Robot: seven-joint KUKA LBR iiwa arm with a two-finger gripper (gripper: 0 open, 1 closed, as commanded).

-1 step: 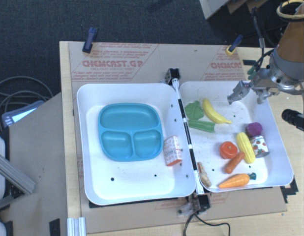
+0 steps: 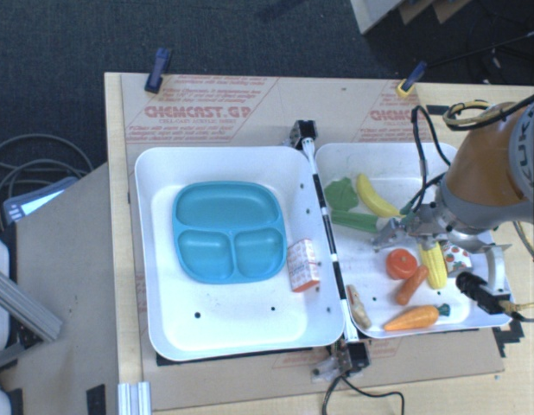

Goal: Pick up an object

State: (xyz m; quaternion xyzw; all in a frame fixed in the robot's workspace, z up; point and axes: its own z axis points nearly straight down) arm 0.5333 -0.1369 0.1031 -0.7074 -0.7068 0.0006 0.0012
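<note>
Now | claw low in right bin, above tomato | finger state unclear

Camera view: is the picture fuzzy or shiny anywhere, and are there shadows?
In the camera view, the white left bin is bright and evenly lit, with a soft shadow under the blue divided plastic tray; the small toy foods in the white right bin, like the yellow banana, look slightly soft; the dark floor at the top is dim.
</note>
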